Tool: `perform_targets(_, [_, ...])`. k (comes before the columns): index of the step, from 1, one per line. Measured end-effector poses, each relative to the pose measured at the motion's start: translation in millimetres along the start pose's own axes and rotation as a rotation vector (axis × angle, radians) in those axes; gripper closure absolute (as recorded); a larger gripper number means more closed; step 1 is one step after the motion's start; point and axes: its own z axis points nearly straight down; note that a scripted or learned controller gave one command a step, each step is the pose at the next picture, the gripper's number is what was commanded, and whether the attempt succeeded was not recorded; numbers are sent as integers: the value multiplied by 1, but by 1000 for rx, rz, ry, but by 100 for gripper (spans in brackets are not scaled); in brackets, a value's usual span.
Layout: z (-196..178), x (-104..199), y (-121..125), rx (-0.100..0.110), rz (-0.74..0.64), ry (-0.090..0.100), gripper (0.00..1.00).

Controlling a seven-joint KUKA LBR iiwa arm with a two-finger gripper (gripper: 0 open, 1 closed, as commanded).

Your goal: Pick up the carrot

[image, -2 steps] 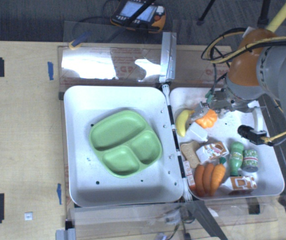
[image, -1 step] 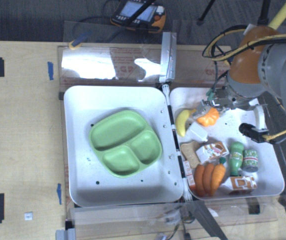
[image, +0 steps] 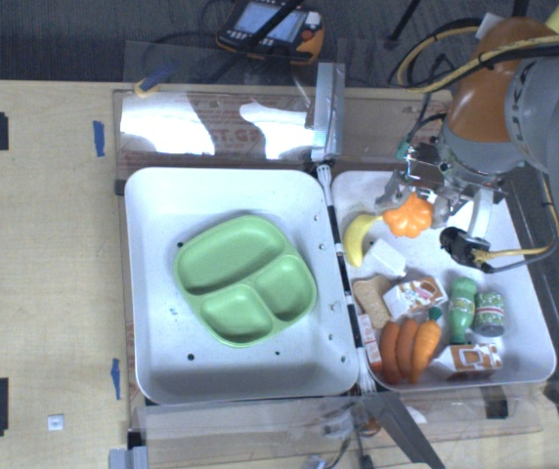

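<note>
At the far end of the right-hand bin, the end effector hangs low over a small orange fruit-like toy, and whether its fingers are parted or closed I cannot tell from this slant, nor whether it has hold of anything. Well apart from it, the carrot lies at the near end of the same bin, a cluster of orange pieces pressed close to a brown bread slice on one side and a small printed box on the other, with a green bottle just beyond. My worry is a mistaken target: the orange toy shares the carrot's colour, so a descent from this spot would likely close on the wrong item or nudge the banana beside it. Should the arm cross to the carrot, the crowding there leaves little room for fingers, and a pinch could catch the box or bread instead, or skid off the carrot's rounded sides. The left bin with its green divided plate plays no part
</note>
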Motion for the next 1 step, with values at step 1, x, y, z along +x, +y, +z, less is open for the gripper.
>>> perform_targets(1, [-29, 58, -30, 1, 278, -1, 100])
